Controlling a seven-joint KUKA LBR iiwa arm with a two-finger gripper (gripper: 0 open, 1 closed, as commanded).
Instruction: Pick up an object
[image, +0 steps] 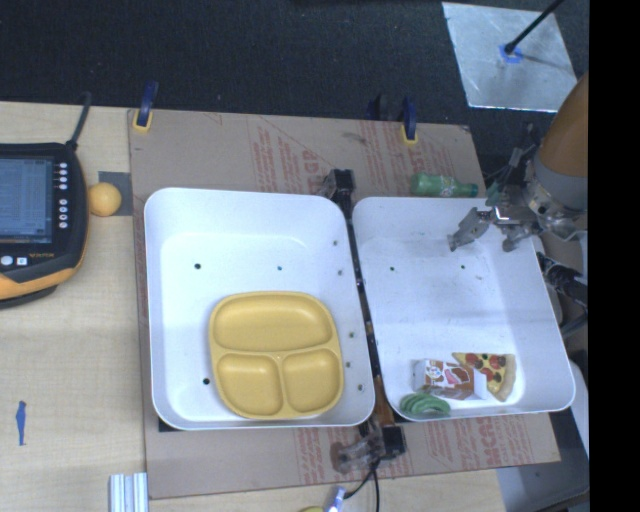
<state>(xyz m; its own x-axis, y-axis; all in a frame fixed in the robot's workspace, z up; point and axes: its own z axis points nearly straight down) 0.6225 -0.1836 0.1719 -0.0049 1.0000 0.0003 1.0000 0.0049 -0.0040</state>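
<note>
Grey claw (490, 228) hangs over the right bin (400, 300), its state unclear, arm cut off.

Wooden bench (70, 350) carries cardboard sheet (290, 150) under two white bins (170, 300). Teach pendant (35, 220) and orange ball (104, 198) lie at left; green object (440, 185) on cardboard behind right bin (520, 300).

Smooth, glossy plastic is seen in the yellow divided tray (275, 353) and white bins (170, 300), matt cardboard (290, 150) beneath.
</note>
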